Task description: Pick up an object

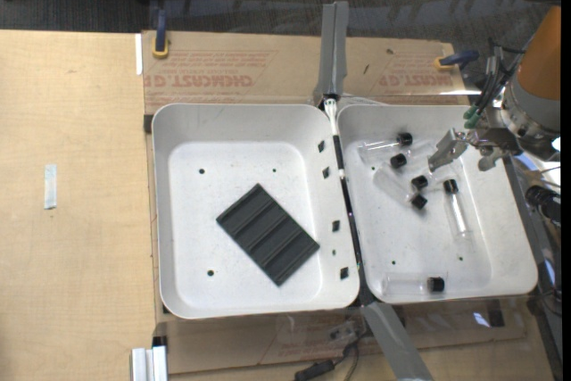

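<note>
My gripper (464, 154) hangs over the upper right part of the right bin (508, 281), its fingers spread open with nothing between them. Below and to its left lie several clear vials with black caps. One vial (456, 208) lies lengthwise just under the gripper, and a pair of caps (417, 190) sits left of it. Two more vials (398, 151) rest near the bin's back, and another (434, 285) is by the front wall. In the left bin (178, 281) a dark ribbed rectangular block (267, 233) lies flat and askew.
A grey divider bar (334, 49) runs between the bins at the back. Cardboard (241, 76) lies under the bins, held by clamps (160, 45). The wooden bench (71, 210) stretches to the left. Cables and arm hardware (544, 201) crowd the right bin's right side.
</note>
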`<state>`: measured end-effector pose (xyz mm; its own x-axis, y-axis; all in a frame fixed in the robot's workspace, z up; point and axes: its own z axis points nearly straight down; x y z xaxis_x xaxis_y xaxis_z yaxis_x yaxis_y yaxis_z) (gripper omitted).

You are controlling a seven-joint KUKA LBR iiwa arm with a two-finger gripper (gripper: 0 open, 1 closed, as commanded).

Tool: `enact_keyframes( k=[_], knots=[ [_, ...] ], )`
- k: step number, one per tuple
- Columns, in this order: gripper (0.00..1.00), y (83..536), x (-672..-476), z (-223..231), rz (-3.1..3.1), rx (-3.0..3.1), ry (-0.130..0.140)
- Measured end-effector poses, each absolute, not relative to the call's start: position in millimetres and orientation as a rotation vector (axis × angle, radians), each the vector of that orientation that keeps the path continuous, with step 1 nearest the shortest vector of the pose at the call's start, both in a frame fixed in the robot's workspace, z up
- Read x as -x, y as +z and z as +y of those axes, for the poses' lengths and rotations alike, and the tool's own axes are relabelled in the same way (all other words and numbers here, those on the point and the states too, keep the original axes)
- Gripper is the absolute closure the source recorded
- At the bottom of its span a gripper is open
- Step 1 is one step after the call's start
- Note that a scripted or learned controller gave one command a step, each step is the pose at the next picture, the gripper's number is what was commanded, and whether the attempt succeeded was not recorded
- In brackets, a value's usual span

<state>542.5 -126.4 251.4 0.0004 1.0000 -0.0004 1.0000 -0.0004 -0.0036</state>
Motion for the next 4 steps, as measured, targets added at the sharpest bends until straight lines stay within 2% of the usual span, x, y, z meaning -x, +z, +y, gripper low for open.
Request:
enact_keyframes(
  k=[1,2,3,4],
  knots=[
    [0.0,133.2,-564.3,-204.0,-2.063,2.367,0.003],
    [0.0,104.5,-604.6,-189.7,-2.161,2.31,-0.018],
    [0.0,86.3,-652.0,-199.7,-2.224,2.189,0.027],
    [1.0,95.3,-652.3,-199.0,-2.226,2.189,0.027]
  ],
)
